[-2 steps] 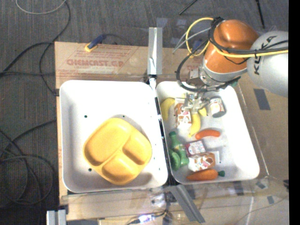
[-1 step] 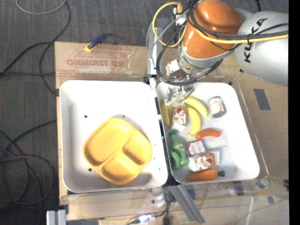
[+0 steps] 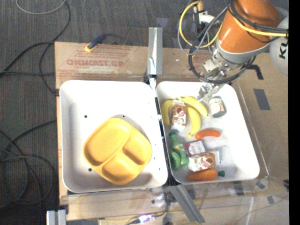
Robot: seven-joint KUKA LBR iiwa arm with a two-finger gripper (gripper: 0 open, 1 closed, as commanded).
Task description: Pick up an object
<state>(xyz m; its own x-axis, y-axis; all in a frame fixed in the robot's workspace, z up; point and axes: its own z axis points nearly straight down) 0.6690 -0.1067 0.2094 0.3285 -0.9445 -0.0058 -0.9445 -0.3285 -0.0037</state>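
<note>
My gripper [image 3: 209,91] hangs low over the back of the right bin [image 3: 248,139], below the orange wrist band. It is just above the upper end of the yellow bananas [image 3: 193,110] and close behind a small silver and brown can [image 3: 216,107]. I see nothing held in it. A small printed carton [image 3: 178,116] lies on the bananas. Toward the front lie an orange sausage-shaped piece [image 3: 207,134], a green vegetable [image 3: 176,154], two more small cartons [image 3: 196,148] [image 3: 202,161] and a carrot [image 3: 202,175].
The left bin [image 3: 75,107] holds a yellow divided plate [image 3: 118,150]. A metal divider bar [image 3: 154,55] runs between the bins at the back. Yellow and black cables [image 3: 194,27] loop beside the arm. Cardboard [image 3: 98,62] lies behind the bins.
</note>
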